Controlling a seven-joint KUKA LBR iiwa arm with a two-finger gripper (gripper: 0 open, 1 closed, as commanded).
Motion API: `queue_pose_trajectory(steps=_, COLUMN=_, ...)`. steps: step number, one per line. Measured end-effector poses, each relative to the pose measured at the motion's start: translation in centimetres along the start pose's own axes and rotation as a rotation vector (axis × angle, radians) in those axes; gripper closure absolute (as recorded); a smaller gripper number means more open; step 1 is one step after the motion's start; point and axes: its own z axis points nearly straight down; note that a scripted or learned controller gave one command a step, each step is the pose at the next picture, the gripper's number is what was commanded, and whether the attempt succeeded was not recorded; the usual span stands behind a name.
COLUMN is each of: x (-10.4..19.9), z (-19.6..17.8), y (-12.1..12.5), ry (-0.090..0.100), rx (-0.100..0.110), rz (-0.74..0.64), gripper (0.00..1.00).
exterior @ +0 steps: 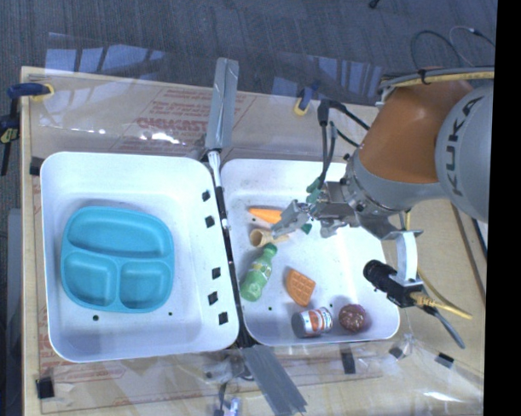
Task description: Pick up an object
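Under the pincer [287,219], in the right bin [371,330], I see an orange carrot-like piece [264,216] lying near the bin's upper left, w/ a small cream cone-shaped thing [258,238] just below it. Pincer tip sits just right of the carrot piece; can't tell if its fingers are apart or together, nor if they touch anything. Green bottle [258,273] lies tilted below that, near the divider. Orange waffle-like piece [299,285] is just right of the bottle. Small can [313,322] lies on its side by the near wall, brown round item [353,317] beside it. Left bin [65,175] holds a blue divided tray [116,259]. Both bins sit on the surface [119,113].
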Motion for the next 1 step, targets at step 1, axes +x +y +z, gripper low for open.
queue_pose_trajectory(steps=1, x=-2.29, z=15.66, y=2.42, ry=0.001, rx=0.002, rz=-0.073, gripper=0.0)
